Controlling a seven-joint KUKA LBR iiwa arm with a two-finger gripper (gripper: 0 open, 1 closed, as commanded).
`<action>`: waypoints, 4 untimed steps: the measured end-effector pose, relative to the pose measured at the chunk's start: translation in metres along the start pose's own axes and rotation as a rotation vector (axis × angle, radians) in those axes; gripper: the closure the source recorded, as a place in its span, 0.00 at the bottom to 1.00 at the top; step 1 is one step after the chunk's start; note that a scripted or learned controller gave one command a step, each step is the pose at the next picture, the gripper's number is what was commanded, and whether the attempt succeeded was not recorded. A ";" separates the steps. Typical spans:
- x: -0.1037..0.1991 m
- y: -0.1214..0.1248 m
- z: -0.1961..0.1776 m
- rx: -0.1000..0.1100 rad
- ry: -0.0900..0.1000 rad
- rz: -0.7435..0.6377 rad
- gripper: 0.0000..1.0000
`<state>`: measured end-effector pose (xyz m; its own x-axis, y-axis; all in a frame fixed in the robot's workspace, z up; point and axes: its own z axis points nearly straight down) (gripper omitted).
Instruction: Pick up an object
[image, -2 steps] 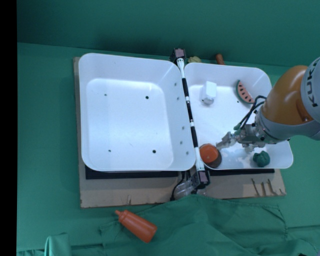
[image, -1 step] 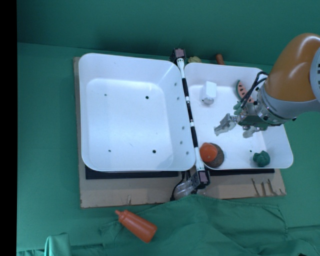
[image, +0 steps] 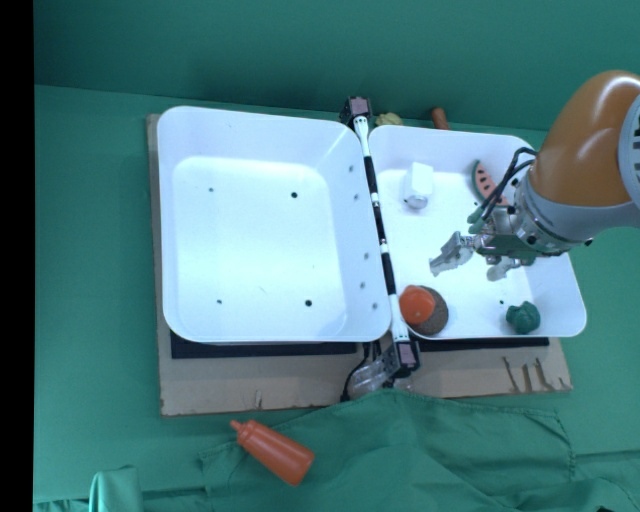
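The gripper (image: 452, 253) hovers over the right bin (image: 560, 300) with fingers apart, holding nothing. A ball (image: 424, 309) (orange and brown) lies just below it by the bin's near-left corner; a white cup (image: 418, 184) sits farther back.

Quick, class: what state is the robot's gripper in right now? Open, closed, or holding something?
Gripper: open, holding nothing, poised over the right bin above the orange-and-brown toy.
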<state>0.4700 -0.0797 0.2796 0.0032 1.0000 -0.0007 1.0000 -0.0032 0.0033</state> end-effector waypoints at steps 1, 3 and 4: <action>-0.055 -0.004 0.067 0.008 0.000 0.007 0.00; 0.030 0.078 0.002 -0.004 -0.001 -0.007 0.00; -0.017 -0.006 -0.018 0.004 0.001 0.007 0.00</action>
<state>0.4637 -0.0969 0.2972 0.0105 0.9999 -0.0001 0.9999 -0.0105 -0.0004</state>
